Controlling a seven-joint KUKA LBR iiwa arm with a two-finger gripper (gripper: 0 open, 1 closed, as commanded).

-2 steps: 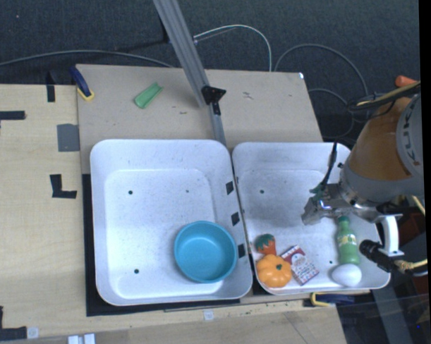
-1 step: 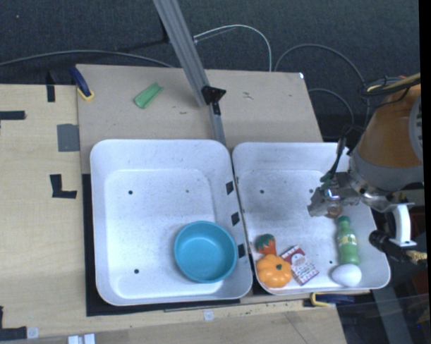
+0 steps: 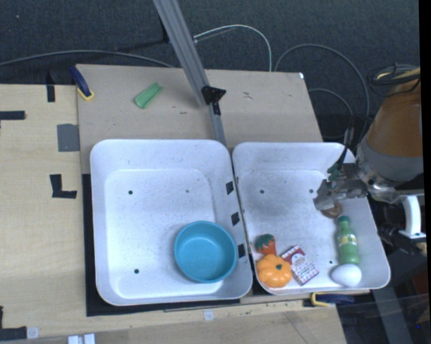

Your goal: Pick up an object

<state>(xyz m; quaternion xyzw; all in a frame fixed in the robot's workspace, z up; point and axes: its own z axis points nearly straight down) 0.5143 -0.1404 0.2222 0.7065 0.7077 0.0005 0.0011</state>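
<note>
My gripper [image 3: 331,199] is low over the right side of the right bin [image 3: 286,165], just above a green bottle [image 3: 347,241] that lies near the bin's right wall. A small brownish thing shows under the gripper tips; I cannot tell whether it is held. A white egg [image 3: 346,274] rests below the bottle at the bin's front right corner. An orange pumpkin-like toy [image 3: 275,271], a small red and green toy [image 3: 265,243] and a red and white packet [image 3: 300,264] lie along the front of that bin. A blue bowl [image 3: 205,251] sits in the left bin [image 3: 131,171].
A grey pole [image 3: 186,49] slants down from the top to the bins' shared back edge. A green block [image 3: 148,95] and a blue and yellow clamp [image 3: 81,83] lie on the bench behind the left bin. Cables run behind the right bin.
</note>
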